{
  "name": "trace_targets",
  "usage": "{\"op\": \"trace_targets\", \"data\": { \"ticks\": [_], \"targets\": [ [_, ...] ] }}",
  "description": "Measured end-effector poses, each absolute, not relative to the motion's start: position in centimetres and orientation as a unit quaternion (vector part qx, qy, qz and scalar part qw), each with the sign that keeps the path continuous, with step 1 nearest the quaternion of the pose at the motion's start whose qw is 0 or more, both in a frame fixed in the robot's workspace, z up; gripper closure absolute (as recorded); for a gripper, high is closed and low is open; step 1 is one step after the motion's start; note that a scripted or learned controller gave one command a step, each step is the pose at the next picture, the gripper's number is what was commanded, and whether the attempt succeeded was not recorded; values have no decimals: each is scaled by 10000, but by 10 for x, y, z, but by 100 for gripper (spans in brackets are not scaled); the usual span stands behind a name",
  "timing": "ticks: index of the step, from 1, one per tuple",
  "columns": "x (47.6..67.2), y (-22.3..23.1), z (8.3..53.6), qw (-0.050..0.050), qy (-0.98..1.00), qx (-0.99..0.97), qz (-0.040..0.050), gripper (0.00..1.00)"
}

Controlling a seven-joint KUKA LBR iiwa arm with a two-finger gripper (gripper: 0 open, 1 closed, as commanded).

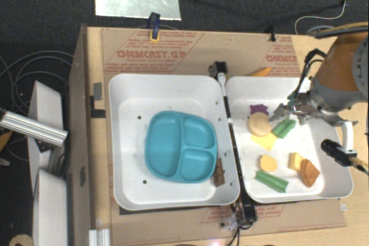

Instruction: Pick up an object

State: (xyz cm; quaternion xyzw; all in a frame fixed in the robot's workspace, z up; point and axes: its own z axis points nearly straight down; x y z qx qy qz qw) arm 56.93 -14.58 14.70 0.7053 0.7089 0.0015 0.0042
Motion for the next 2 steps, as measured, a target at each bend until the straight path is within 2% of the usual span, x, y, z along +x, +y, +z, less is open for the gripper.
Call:
{"op": "trace_targets", "data": {
  "ticks": [1,2],
  "targets": [
    [599,-96,83,11,7097,7046,11,0],
    [598,-98,95,15,7099,7043,12,100]
  ]
}}
